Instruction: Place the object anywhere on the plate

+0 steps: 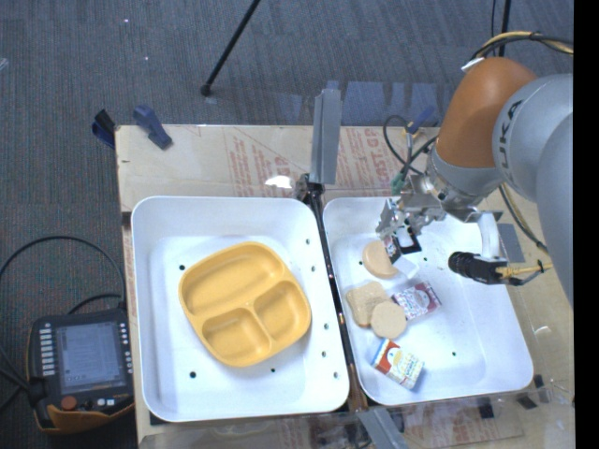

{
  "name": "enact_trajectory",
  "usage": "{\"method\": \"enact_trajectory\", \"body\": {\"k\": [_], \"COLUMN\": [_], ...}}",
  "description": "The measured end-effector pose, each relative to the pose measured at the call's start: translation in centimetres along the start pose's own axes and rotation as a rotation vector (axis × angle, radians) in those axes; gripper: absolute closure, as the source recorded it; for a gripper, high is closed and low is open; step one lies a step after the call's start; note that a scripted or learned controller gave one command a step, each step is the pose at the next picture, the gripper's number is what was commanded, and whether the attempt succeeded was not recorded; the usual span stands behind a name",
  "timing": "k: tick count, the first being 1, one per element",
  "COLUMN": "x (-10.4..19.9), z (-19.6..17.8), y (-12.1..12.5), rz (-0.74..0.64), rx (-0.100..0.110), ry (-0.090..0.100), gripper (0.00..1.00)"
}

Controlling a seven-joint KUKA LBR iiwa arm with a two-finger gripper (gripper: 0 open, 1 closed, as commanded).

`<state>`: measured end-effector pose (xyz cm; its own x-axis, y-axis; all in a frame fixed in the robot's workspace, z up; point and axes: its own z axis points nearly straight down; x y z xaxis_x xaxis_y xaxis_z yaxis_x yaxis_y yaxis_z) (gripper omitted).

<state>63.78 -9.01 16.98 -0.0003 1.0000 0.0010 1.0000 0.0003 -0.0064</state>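
two white bins are sitting side by side on the bench. the left bin [150, 251] is carrying a yellow plate [245, 302] with three compartments, lying flat with its long axis running from upper left to lower right, the two smaller compartments along its lower right side. right of the plate, across the divider between the bins, the right bin [487, 354] is holding several small things. nearest the plate, two tan round pieces [376, 311] are lying touching each other. just above them another tan round piece [379, 260] is lying flat, too round to show a long axis or a facing. right of the pair, a small red and white packet [417, 299] is lying tilted, and below it a small carton [398, 364] with red and blue print is lying on its side, its long axis running upper left to lower right. the gripper [404, 237] is hanging over the upper tan piece, far to the right of the plate, its tips just beside or touching that piece's upper right edge. how far the fingers are standing apart cannot be told, and nothing is showing between them.
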Motion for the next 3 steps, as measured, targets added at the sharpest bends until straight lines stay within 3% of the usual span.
{"method": "enact_trajectory", "body": {"k": [1,2,3], "x": [6.3,11.8,11.8], "z": [-2.9,-2.3,-2.3], "y": [0.6,-3.0,-3.0], "rz": [0.032,0.112,0.112], "rx": [-0.002,0.001,0.000], "ry": [0.000,0.000,0.000], "gripper": [1.00,1.00,0.00]}}
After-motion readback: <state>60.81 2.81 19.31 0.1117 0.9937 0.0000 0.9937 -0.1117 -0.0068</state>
